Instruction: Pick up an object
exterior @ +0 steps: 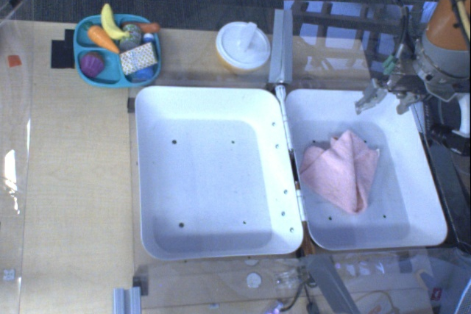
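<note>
A pink cloth (342, 170) lay crumpled in the right bin (412, 228); the gripper (384, 101) hovered above its far edge, fingers apart, holding nothing; the left bin (210, 169) sat beside it.

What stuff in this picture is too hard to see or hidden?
- Arm: cut off by the camera view's right edge, so most of it is out of frame.
- Underside of the pink cloth in the right bin: its own crumpled folds cover whatever may lie beneath.
- Small toys in the blue tray: too small to name, apart from a banana and a carrot.
- Pincer: small and blurred.
</note>
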Robot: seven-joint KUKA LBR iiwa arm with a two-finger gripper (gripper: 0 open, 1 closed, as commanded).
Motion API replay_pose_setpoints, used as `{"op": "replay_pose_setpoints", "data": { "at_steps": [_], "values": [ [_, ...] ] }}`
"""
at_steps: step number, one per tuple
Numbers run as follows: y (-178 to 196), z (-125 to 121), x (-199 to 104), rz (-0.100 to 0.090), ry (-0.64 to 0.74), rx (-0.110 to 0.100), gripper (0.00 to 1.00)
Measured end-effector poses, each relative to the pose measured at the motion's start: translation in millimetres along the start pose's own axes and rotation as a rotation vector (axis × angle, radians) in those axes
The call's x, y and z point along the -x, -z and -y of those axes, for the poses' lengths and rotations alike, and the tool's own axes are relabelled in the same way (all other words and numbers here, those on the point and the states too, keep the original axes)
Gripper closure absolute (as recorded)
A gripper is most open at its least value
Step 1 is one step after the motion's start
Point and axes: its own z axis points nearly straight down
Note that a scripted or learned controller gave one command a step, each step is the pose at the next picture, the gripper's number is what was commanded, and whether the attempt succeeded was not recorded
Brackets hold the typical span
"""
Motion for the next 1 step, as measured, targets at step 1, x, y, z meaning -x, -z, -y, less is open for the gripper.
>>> {"op": "replay_pose_setpoints", "data": {
  "at_steps": [1],
  "values": [
    [-90.5,-17.4,25.0,0.0,0.104,-0.001,0.0]
  ]
}}
